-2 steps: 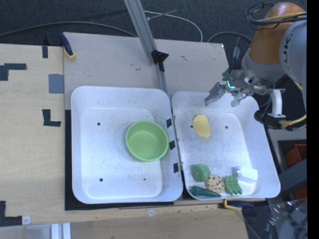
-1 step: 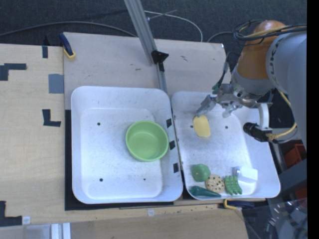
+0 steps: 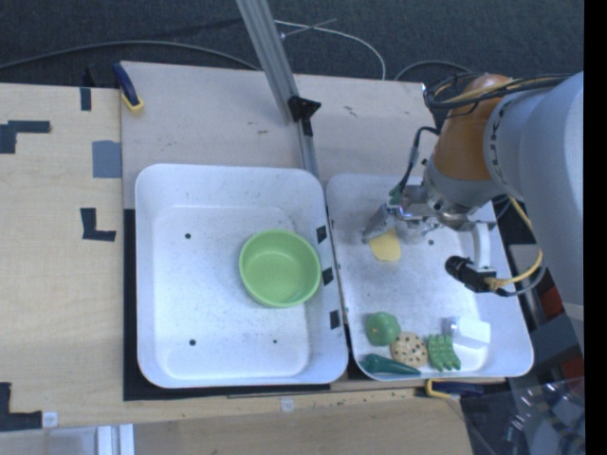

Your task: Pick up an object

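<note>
My gripper (image 3: 389,226) hangs low in the right bin (image 3: 503,349), near its upper left part. A small pale yellow object (image 3: 386,248) lies on the bin floor directly at the gripper's tip, touching or nearly touching it. Whether it sits between the jaws is hidden by the wrist. Along the bin's front edge lie a round green object (image 3: 383,328), a speckled tan ball (image 3: 409,349), a ridged green toy (image 3: 442,352), a white block (image 3: 471,332) and a dark teal piece (image 3: 389,365).
The left bin (image 3: 171,207) holds a light green bowl (image 3: 280,268) right of its middle. A grey metal pole (image 3: 270,50) slants down to the bins' shared back corner. A black cable connector (image 3: 471,273) hangs beside the wrist over the right bin.
</note>
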`<state>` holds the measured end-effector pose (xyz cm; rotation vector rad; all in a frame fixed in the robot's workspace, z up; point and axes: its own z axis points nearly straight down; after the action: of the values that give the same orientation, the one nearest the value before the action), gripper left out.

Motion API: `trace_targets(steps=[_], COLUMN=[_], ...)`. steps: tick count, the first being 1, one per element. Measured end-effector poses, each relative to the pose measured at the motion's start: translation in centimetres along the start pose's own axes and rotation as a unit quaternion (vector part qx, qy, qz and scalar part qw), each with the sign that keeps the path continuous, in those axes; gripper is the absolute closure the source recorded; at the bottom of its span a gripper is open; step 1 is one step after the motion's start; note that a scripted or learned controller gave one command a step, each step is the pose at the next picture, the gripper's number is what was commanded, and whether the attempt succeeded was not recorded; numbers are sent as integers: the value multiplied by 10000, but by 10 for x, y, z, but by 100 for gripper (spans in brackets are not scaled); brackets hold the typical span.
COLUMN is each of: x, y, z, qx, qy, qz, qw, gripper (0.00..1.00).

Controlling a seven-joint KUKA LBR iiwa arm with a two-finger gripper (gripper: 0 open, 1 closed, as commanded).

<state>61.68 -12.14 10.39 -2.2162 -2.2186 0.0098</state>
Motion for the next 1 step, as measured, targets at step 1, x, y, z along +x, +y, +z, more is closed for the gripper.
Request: trace_targets(steps=[1], x=[1], y=[0], z=[16], qx=[-27], qy=[-6], qz=[-5], qw=[10000], gripper=[0])
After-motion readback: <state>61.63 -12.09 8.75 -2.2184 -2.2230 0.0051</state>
